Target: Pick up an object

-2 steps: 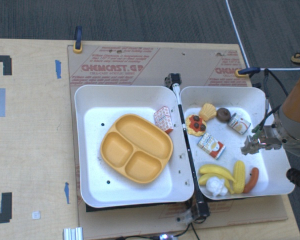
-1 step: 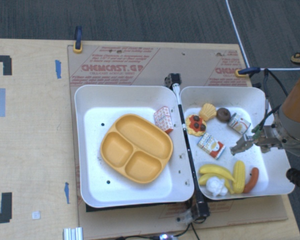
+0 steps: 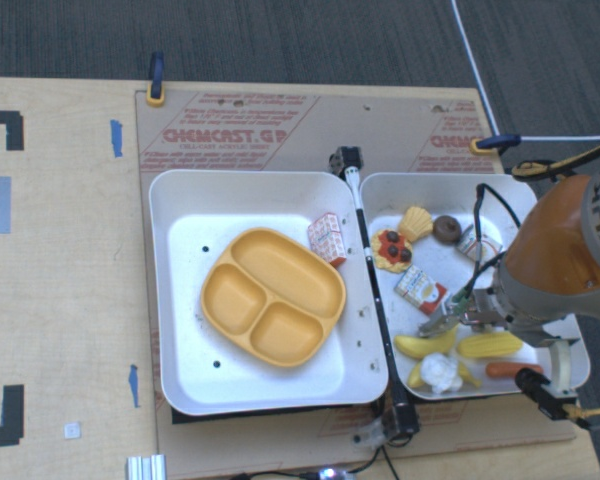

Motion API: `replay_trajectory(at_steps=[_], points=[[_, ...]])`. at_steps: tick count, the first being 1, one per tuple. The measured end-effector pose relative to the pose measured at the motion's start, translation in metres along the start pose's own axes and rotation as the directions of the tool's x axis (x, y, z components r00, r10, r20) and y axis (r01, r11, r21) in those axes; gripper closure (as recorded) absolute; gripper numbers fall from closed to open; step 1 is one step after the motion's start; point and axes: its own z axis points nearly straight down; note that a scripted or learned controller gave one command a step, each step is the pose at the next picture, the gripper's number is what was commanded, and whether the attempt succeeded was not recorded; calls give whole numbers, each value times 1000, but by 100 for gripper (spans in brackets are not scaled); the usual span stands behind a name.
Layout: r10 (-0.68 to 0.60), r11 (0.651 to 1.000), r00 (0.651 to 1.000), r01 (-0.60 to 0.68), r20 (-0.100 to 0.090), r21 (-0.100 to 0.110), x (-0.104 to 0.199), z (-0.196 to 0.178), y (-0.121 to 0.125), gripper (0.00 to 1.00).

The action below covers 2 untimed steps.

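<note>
The arm's grey wrist and orange band (image 3: pixel 565 253) sit highest in the scene, reaching into the right bin (image 3: pixel 380 200), and below them the fingers (image 3: pixel 442 320) point down and to the left over the clutter. Whether they are spread or closed I cannot tell — the metal tips merge with the toys beneath them, and nothing is visibly caught between them. Directly under and just beyond the tips lies a yellow banana (image 3: pixel 423 344), with a white crumpled lump (image 3: pixel 440 373) further below it and a corn cob (image 3: pixel 492 345) off to the wrist side. Just above the tips is a small red-and-white carton (image 3: pixel 417 288), and well past that a strawberry tart (image 3: pixel 392 249), a yellow shell-like piece (image 3: pixel 416 223) and a brown doughnut (image 3: pixel 447 229). The banana looks the likeliest target. To do this well, the fingers should straddle its narrow width rather than its length, go down until they nearly meet the bin floor, then close and lift straight — a slanted pull risks dragging the neighbours. The yellow divided plate (image 3: pixel 272 296) in the left bin (image 3: pixel 170 268) on the counter (image 3: pixel 60 268) is well apart.
</note>
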Motion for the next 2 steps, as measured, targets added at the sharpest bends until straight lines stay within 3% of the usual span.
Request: replay_trajectory(at_steps=[1, 2], points=[[1, 1000, 1000, -1, 4, -6, -1, -11, 1, 100], [-1, 1000, 1000, 1, -1, 2, 64, -99, 0, 100]])
